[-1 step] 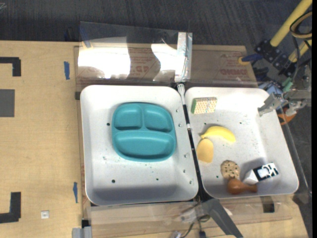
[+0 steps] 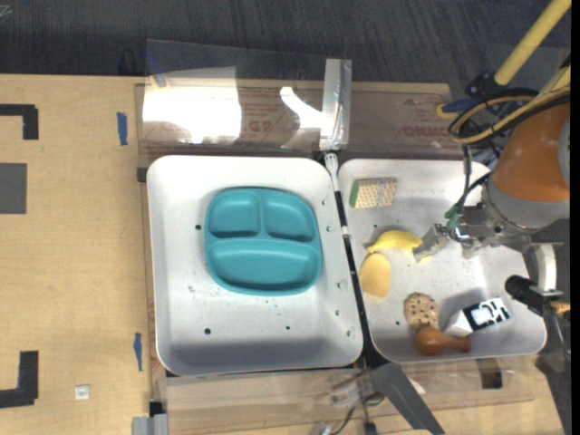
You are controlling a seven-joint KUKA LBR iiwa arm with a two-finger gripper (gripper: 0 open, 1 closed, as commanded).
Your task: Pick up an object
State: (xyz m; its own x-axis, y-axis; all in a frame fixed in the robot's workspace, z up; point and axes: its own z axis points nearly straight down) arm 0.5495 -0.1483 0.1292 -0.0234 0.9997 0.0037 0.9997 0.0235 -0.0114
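Pick task, early stage. My gripper hangs low over the right bin, its tip just beside the yellow banana-shaped toy, which lies toward 9 o'clock of the tip. Whether my fingers are spread or pressed together I cannot tell; they blur into one grey point at this slant. Nothing sits between them that I can see, so I judge that no object is held yet and the whole lift is still to come.

Candidate objects, all resting on the right bin's floor: the banana-shaped toy near the bin's middle; a yellow lemon-like piece touching or almost touching it at 6 o'clock; a green-and-tan patterned block toward 11 o'clock, apart from the rest; a speckled cookie-like disc and a brown piece close together at 5 o'clock; a black-and-white item further toward the bin's right side.

The left bin carries a teal divided plate at its centre.

Edges and room: the banana-shaped toy lies near the ridge where the two bins meet, so a closing stroke from 3 o'clock has the wall behind the toy. Bare floor opens at 12 o'clock of my tip. My cables crowd the bin's upper right corner on the tabletop.
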